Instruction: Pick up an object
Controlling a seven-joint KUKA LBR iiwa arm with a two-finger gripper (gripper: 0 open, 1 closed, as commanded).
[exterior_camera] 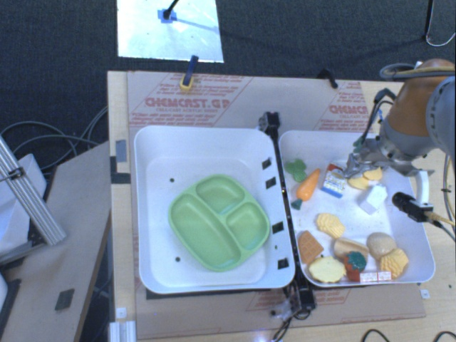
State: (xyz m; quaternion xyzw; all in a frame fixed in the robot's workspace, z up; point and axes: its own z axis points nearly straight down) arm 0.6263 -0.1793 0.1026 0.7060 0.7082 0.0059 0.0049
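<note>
This is a robot lab. A desk (235, 95) lined with printed protective sheet carries two white bins (153, 191) on dark carpet (57, 48). Loose cables (43, 137) and an aluminium rail (28, 198) lie alongside.

The right bin (427, 258) holds a scatter of toy food. A carrot (308, 184) lies tilted beside a green piece (296, 168) near the left wall. A blue-and-white packet (333, 180) sits just right of it, with pale yellow pieces (365, 179) and a white block (371, 199) further right. Crackers, corn and bread cluster along the near edge.
</note>
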